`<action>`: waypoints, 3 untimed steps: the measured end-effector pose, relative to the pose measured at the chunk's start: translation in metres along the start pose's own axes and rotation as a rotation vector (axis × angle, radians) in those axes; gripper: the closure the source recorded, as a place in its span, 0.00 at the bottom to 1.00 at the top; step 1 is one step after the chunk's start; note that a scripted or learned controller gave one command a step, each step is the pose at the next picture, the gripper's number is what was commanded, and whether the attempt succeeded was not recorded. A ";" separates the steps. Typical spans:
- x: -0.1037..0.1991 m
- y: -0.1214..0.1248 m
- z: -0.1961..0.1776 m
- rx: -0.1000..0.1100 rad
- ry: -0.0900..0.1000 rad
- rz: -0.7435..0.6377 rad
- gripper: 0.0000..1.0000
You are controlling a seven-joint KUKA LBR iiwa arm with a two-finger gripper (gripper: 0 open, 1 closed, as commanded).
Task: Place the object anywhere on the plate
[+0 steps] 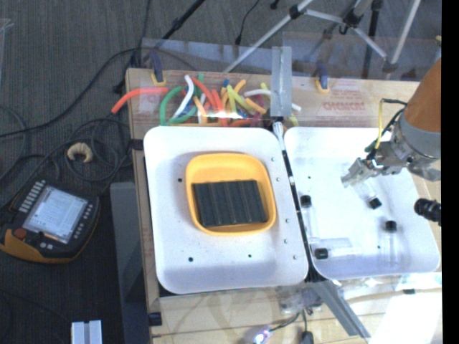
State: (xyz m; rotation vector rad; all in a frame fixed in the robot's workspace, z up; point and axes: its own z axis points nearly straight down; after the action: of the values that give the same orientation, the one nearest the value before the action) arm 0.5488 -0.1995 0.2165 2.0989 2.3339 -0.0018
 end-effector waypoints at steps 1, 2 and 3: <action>0.030 -0.020 0.032 0.002 0.002 -0.101 1.00; 0.075 -0.057 0.052 0.002 0.005 -0.361 1.00; 0.113 -0.052 0.032 -0.003 0.002 -0.608 1.00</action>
State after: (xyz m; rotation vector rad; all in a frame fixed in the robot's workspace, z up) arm 0.4853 -0.0931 0.1841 1.3037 2.8552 0.0016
